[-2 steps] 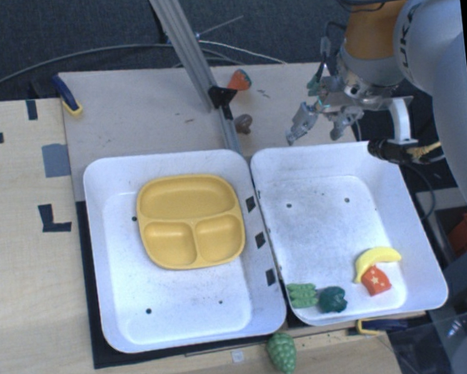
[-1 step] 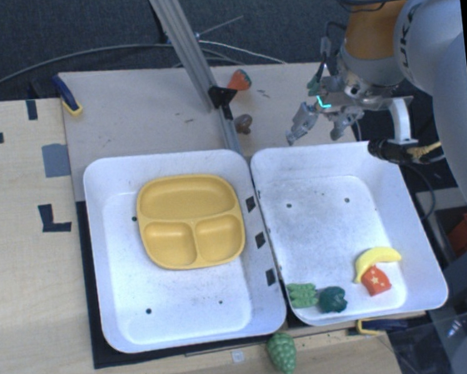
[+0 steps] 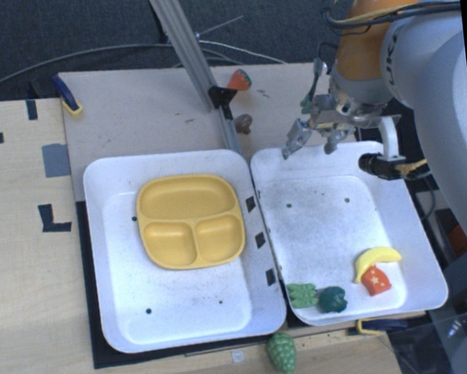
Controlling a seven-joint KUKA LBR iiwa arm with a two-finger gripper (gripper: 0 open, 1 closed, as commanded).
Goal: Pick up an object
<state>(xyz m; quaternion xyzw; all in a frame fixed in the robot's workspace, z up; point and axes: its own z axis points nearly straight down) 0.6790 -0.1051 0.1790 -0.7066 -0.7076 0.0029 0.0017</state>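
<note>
**Approach step: gripper above the right bin's far edge**

Camera view: we see the gripper (image 3: 305, 142) with fingers apart, holding nothing, over the far rim of the right bin (image 3: 403, 204). The banana (image 3: 376, 259), red block (image 3: 376, 280) and green toys (image 3: 317, 296) lie in the near corner, well apart from it. We judge the next move calls for travel toward that corner, then descent.

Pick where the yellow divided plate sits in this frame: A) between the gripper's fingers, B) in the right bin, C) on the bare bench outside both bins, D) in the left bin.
D: the yellow divided plate lies flat in the left bin, away from the gripper.
</note>
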